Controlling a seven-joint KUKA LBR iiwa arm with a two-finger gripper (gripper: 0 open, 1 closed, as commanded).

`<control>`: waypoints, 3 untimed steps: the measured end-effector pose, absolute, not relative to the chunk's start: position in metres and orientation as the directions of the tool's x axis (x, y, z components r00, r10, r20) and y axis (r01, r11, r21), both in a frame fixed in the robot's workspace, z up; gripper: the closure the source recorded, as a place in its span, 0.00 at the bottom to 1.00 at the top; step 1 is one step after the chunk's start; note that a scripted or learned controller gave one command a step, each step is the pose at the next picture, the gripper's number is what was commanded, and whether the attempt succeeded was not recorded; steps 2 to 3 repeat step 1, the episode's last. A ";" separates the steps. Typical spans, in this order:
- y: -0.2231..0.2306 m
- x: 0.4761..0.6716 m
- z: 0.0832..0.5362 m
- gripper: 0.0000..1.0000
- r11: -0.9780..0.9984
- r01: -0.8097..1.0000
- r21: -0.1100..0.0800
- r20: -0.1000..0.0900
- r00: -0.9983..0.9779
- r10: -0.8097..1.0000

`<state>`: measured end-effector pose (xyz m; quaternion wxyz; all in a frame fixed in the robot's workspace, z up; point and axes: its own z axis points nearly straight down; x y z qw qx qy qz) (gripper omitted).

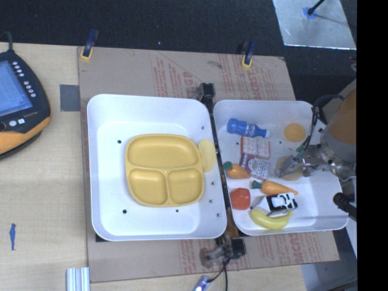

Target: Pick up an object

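Note:
The right bin (321,223) holds several small objects. Among them are a blue bottle (245,128), an orange round piece (295,131), a printed packet (254,153), a small carrot (237,171), a larger carrot (279,188), a red tomato (240,197), a banana (270,220) and a black-and-white item (282,204). My gripper (294,165) reaches in from the right and sits low over the bin's right half, just above the larger carrot and below the orange round piece. A greyish shape at its tip is unclear.
The left bin (103,162) carries a yellow divided tray (165,168). A yellow tab (206,155) sits by the wall between the bins. A teach pendant (18,102) lies at the far left of the bench. Clamps (247,53) pin the cardboard at the back.

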<state>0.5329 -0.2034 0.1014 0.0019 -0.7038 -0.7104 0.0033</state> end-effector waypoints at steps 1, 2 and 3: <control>-0.067 0.564 0.192 1.00 0.007 1.000 -0.002 0.000 -0.007 1.000; -0.067 0.564 0.192 1.00 0.007 1.000 -0.002 0.000 -0.007 1.000; -0.067 0.564 0.192 1.00 0.007 1.000 -0.002 0.000 -0.007 1.000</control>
